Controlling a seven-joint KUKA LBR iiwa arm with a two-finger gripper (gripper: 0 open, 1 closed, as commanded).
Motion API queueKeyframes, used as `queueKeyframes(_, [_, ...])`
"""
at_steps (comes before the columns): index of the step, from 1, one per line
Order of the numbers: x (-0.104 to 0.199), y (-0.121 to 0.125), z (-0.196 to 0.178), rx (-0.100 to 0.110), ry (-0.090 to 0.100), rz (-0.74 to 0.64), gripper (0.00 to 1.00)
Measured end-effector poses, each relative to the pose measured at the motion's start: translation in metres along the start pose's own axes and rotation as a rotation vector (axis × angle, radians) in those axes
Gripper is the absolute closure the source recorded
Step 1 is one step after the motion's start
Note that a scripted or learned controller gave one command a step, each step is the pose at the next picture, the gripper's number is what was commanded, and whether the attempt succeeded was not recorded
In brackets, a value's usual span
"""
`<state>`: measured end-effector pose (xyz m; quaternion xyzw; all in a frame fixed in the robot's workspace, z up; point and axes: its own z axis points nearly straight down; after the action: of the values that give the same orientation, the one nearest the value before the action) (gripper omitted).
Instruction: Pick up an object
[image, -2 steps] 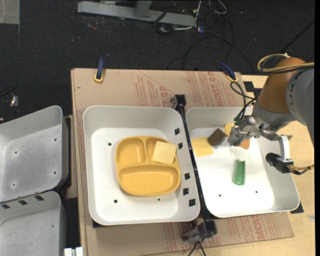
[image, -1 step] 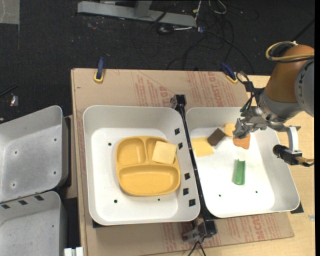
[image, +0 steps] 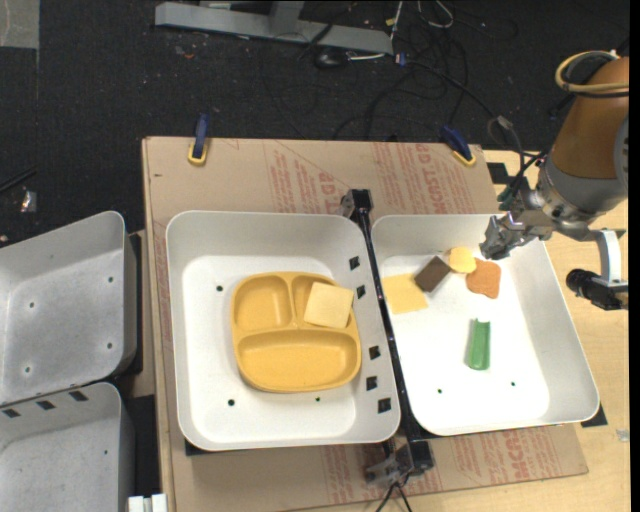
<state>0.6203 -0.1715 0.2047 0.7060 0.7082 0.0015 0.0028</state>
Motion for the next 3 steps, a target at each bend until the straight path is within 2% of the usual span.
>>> queueKeyframes(2, [0.118, 0.003, 0.009, 0.007, 0.004, -0.005, 1.0])
queueKeyframes(3, [0.173, -0.001, -0.007, 0.005, 0.004, -0.006, 1.0])
